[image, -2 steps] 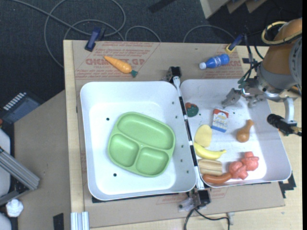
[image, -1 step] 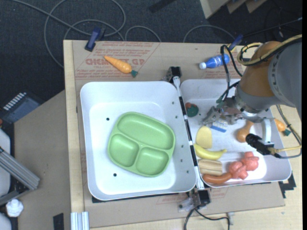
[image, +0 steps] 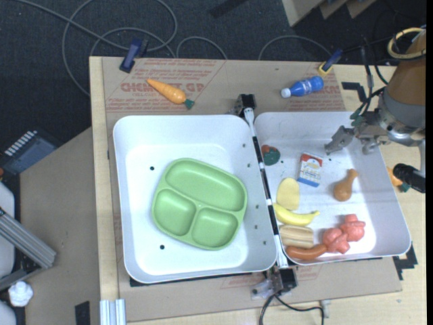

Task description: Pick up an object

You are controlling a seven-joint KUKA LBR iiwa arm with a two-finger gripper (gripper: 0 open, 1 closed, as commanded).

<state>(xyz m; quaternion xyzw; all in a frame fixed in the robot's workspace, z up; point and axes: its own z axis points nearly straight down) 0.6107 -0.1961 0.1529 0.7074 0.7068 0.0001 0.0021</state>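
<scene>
Hot dog (image: 308,251) lay at front edge of bin (image: 380,205); gripper (image: 352,141), jaws wide & empty nr back edge, prob. needed centring over drumstick (image: 344,185).

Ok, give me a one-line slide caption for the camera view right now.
Open gripper hovers over the right bin of toy food; the left bin holds a green divided plate.

Arm (image: 408,90) cut off at rt edge. Dark-green obj (image: 271,156) too small to ID.
</scene>
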